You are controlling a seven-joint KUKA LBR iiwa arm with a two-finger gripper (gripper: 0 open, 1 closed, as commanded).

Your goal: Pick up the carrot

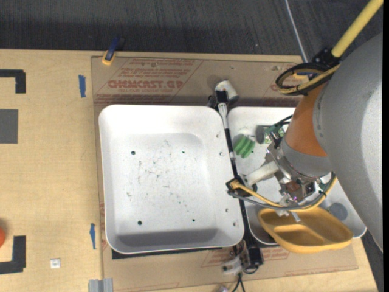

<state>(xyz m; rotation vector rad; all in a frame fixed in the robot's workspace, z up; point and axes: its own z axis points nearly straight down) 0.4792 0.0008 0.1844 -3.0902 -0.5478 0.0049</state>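
Arm (316,132) over right bin (249,117); green object (244,146), yellow bowl (307,230) inside

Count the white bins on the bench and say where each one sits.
2. The left bin lies in full view at the centre. The right bin sits beside it, largely covered by the arm, so things inside it may be hidden.

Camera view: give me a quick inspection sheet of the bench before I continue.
Surface: two white bins; left bin bare with dark specks.
Job's things: carrot, nothing seen.
Clutter: green object and yellow bowl-like piece in the right bin.
Gripper: hidden under the arm's wrist over the right bin; state unclear.
Cables: black cable along the divide between bins; yellow hose top right.
Surroundings: cardboard sheet, blue tape marks.
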